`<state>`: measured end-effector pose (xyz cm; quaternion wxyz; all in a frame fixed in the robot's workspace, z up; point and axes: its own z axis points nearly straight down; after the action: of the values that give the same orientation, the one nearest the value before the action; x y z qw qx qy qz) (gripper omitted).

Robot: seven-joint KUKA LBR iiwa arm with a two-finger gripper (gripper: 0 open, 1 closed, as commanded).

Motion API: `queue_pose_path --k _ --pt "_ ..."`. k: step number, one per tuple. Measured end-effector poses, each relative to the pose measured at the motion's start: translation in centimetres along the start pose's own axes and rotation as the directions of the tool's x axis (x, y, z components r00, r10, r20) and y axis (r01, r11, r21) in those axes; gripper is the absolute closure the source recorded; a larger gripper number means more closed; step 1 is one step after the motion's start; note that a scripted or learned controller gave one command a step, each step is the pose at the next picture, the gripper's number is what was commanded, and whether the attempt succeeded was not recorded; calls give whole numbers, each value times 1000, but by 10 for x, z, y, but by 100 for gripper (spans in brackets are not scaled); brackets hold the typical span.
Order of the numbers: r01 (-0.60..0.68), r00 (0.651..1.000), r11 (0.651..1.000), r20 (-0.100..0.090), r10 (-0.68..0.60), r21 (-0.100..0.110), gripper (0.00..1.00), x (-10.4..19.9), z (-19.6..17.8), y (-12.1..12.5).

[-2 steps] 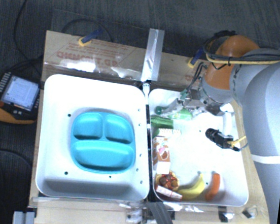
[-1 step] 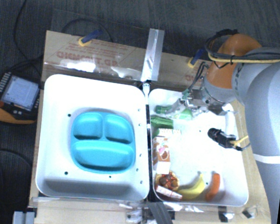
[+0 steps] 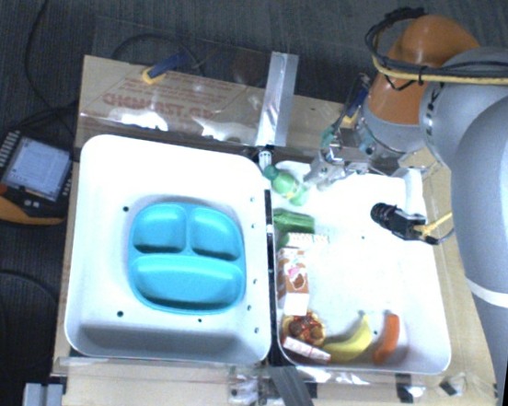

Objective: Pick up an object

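My gripper [image 3: 325, 173] hangs over the far left corner of the right bin [image 3: 427, 295]. Just to its left, a pale green round object [image 3: 286, 184] lies against the divider; whether they touch I cannot tell. Below it along the divider come a dark green block [image 3: 294, 219], a white and red carton [image 3: 294, 270] and a brown pizza-like piece [image 3: 303, 327]. A yellow banana [image 3: 348, 340] and an orange sausage-shaped item [image 3: 387, 337] rest near the front wall.
The left bin [image 3: 91, 315] holds a blue divided plate [image 3: 188, 256]. A clear plastic sheet [image 3: 183, 105] lies on the board behind the bins. A handheld screen device [image 3: 26, 175] sits on the floor to the left.
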<state>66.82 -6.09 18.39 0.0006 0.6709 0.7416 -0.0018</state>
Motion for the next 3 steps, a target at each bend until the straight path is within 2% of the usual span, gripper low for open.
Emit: queue_pose_path --k 1,2,3 --pt "-302 953 953 1 302 0 100 -33 -107 -3" --pt "-207 978 978 -1 207 2 100 37 -87 -34" --pt "-251 968 968 0 251 2 100 53 -57 -56"
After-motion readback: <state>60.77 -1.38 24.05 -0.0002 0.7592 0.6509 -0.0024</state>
